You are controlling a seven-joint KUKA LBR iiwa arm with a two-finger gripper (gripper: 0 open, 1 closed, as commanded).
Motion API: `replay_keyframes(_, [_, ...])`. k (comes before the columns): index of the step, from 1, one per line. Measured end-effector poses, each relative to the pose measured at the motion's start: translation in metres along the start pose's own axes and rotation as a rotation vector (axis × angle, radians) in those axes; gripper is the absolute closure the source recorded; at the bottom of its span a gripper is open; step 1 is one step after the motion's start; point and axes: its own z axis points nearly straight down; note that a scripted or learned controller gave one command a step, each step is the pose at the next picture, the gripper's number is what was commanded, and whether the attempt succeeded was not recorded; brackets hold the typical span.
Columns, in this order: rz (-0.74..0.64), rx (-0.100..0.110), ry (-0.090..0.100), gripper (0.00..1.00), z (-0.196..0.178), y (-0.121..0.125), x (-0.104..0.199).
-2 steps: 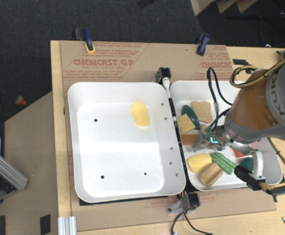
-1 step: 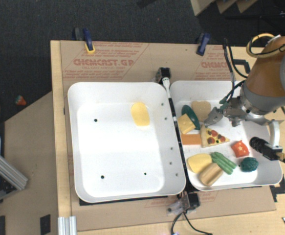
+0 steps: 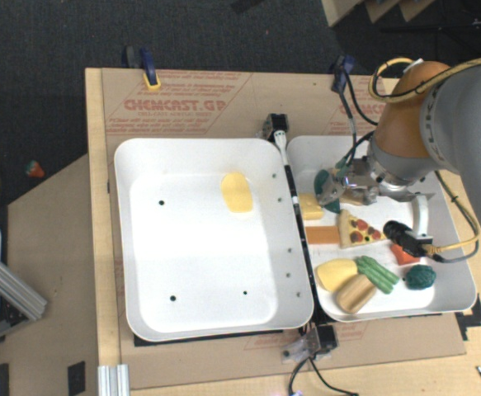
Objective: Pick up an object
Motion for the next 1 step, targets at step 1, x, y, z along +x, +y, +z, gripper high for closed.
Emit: replay_keyframes(1, [0.000,-0.001,0.011,0.00,-0.0009,0.0599,0.0081])
